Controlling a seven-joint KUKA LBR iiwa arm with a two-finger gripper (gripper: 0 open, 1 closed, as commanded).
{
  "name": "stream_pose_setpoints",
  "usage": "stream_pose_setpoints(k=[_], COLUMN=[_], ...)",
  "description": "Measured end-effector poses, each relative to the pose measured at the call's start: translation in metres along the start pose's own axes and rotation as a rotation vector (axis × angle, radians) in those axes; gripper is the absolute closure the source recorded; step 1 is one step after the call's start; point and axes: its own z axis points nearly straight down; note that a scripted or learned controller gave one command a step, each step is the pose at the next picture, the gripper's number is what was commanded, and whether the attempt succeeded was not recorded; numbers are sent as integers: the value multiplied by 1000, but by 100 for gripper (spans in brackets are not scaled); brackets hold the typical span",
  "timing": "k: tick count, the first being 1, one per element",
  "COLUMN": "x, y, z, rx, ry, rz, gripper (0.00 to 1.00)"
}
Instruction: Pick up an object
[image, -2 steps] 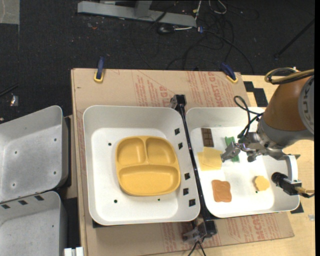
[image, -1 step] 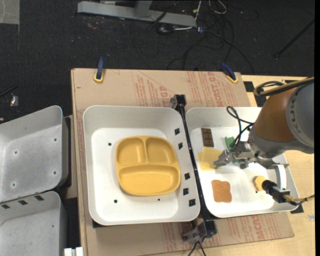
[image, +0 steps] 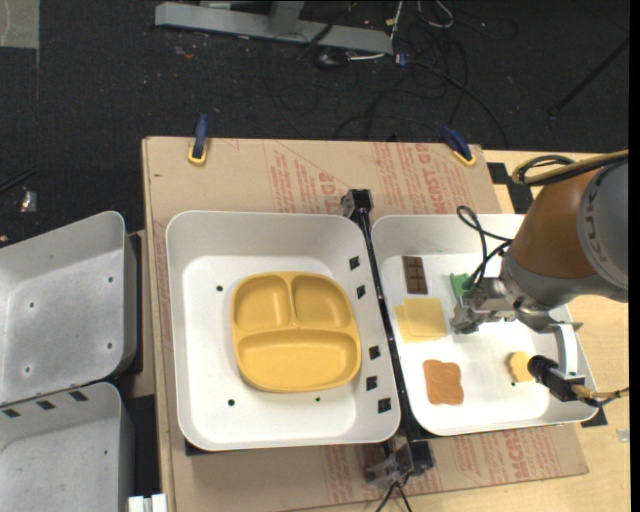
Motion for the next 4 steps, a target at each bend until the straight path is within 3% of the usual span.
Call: stream_pose_setpoints(k=[1, 3, 4], x=[8, 5, 60], y=[9, 3, 6], z=[-55, -143, -138], rx=[-5, -4, 2], ry=[-1, -2, 2], rz=[-6, -6, -10], gripper=[100, 100, 100])
